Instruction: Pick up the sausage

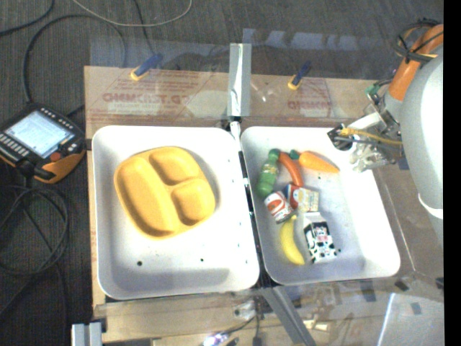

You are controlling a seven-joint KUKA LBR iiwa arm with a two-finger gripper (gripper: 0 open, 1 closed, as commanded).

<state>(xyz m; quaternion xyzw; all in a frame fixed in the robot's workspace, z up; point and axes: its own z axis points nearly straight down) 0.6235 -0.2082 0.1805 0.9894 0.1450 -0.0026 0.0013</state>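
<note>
Hovering at the far right corner of the right bin (385, 262), the grey arm (432, 121) carries jaws whose state cannot be told from this angle. The sausage (288, 166) lies well apart from them in that bin's far half, between a green bottle (269, 171) and a carrot (319, 162) — a yellow divided plate (167, 190) sits in the left bin (108, 265).
</note>
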